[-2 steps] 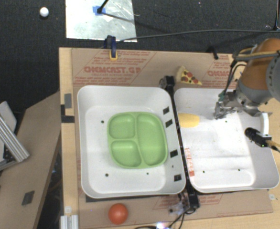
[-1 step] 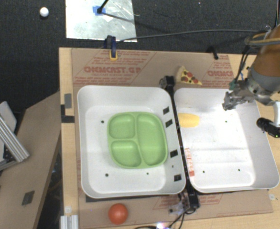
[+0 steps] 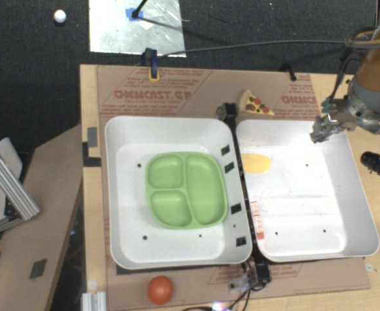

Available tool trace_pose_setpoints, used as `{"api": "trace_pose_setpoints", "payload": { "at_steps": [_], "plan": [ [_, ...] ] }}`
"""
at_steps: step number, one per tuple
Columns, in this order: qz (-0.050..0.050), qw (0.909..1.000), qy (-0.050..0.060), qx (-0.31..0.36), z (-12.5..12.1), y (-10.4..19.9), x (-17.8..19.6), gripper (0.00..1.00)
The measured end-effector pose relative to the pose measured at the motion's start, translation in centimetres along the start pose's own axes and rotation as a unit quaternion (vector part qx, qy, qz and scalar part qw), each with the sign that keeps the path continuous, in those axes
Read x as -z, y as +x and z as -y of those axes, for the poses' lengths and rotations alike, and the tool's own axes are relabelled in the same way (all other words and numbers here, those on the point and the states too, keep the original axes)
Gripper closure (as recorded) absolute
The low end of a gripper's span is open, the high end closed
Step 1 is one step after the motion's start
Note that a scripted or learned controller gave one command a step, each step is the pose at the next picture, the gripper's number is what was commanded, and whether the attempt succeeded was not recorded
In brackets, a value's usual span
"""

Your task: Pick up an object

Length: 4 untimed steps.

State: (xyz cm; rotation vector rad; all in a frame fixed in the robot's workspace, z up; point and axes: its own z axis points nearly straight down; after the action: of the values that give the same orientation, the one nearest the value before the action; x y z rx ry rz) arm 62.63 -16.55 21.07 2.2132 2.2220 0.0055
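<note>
Hovering over the right bin's (image 3: 345,193) far right corner, gripper (image 3: 321,132) sits above the rim; can't tell if it's open or closed, nothing visibly held. Yellow piece (image 3: 255,164) lies in the right bin near its left wall. Green divided tray (image 3: 186,188) sits in the left bin (image 3: 122,173). Pizza slice toy (image 3: 255,103) and red ball (image 3: 159,289) lie outside the bins.
</note>
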Motion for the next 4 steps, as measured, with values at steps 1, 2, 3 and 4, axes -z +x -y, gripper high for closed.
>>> {"api": "trace_pose_setpoints", "payload": {
  "at_steps": [1,2,3,4],
  "plan": [
    [0.0,1.0,0.0,-0.001,0.3,-0.6,4.8,1.0],
    [-0.001,1.0,0.002,0.003,-0.9,5.2,3.7,1.0],
    [-0.001,1.0,0.002,0.002,-1.6,9.5,3.2,1.0],
    [-0.001,1.0,0.001,0.003,-2.8,14.2,3.3,1.0]
  ]
}}
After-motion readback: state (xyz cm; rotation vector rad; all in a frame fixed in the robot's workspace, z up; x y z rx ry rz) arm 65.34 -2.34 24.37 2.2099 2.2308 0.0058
